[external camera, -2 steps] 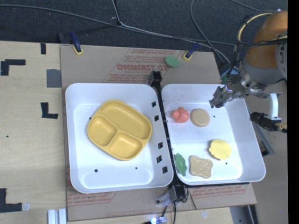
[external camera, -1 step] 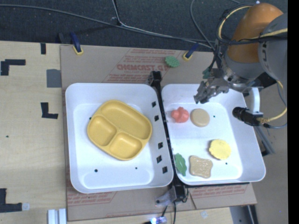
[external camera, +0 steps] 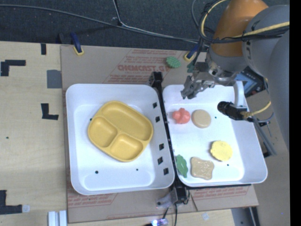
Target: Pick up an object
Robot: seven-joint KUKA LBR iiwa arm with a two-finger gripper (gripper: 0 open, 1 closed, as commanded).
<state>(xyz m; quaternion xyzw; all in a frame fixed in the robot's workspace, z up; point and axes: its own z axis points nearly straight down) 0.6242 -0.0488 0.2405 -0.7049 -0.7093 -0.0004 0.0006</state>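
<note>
1. The bench [external camera: 28, 126] carried two shallow white bins side by side on a cardboard sheet; the grey arm [external camera: 270, 46] reached in from the right edge.
2. The left bin [external camera: 77, 173] held a yellow divided plate [external camera: 120, 131], lying near its centre at a slant.
3. The right bin [external camera: 251, 173] held the small pickable things: a yellow piece [external camera: 221, 150] towards its right side, a toast-like slice [external camera: 202, 168] near its front edge, a tan round [external camera: 201, 118] and a red piece [external camera: 181, 116] in its middle, and a green leaf [external camera: 181, 165] against its front-left corner.
4. The end effector [external camera: 190, 91] hung over the right bin's back-left corner, apart from every object. Nothing sat between its fingers; whether they were spread or pressed together could not be told, as they blurred into dark metal.
5. Risk, as a judgement: the red piece and tan round lay just beside each other, so a descent between them could nudge both aside and close on nothing. The divider wall nearby could also catch a finger.
</note>
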